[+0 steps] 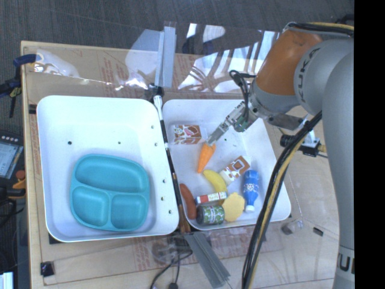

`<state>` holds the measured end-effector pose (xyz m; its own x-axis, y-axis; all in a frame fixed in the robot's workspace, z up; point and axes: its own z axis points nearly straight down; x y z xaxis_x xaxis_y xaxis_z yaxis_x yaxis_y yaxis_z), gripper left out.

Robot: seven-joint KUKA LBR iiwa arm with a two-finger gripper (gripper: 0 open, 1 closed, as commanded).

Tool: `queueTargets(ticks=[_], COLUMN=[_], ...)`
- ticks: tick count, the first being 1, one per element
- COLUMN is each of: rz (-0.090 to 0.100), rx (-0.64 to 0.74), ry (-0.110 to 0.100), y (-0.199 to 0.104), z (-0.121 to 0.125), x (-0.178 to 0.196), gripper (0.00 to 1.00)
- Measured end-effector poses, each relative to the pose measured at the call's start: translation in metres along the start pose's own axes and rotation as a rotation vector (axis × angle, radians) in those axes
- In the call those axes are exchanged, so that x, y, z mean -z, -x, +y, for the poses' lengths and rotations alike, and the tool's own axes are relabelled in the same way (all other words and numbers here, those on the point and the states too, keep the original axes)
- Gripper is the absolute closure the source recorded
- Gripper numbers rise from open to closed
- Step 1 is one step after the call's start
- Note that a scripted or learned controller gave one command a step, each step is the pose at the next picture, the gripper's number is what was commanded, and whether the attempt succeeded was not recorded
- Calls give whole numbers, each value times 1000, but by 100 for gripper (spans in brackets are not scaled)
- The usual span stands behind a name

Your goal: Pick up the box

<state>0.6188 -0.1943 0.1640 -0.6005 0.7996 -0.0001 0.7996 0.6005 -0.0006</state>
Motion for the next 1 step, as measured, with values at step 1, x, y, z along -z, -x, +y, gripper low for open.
queueTargets(ticks=[1], rz=[2], rx=[-11], ry=[-1], y=[-33], z=[-70], x=[25], gripper=[0])
